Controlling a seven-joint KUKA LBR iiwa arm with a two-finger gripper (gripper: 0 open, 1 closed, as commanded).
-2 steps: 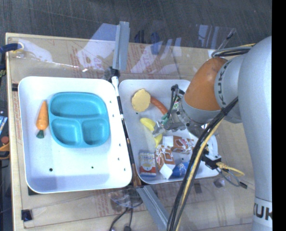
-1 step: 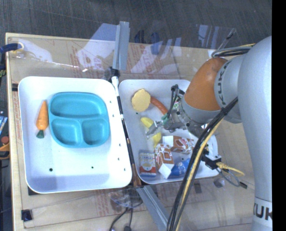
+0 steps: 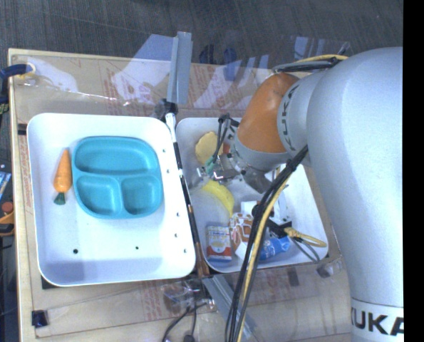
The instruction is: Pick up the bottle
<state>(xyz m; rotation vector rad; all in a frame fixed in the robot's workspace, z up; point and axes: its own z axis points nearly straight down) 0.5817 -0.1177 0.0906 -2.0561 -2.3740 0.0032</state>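
Two white bins sitting side by side on the bench [image 3: 90, 84], left bin [image 3: 48, 262] holding a blue tray [image 3: 119, 173] and carrot [image 3: 62, 173], tool [image 3: 215, 166] hanging low in the right bin [image 3: 190, 130], its grip too hidden to tell, bottle [image 3: 277, 246] lying near the front corner.

You are looking at a light brown bench [image 3: 90, 91] with red marks on its top. Two white bins sit on it side by side: the left bin [image 3: 105, 262] lies near the bench's left edge, and the right bin [image 3: 187, 137] is just beside it, toward the right edge.
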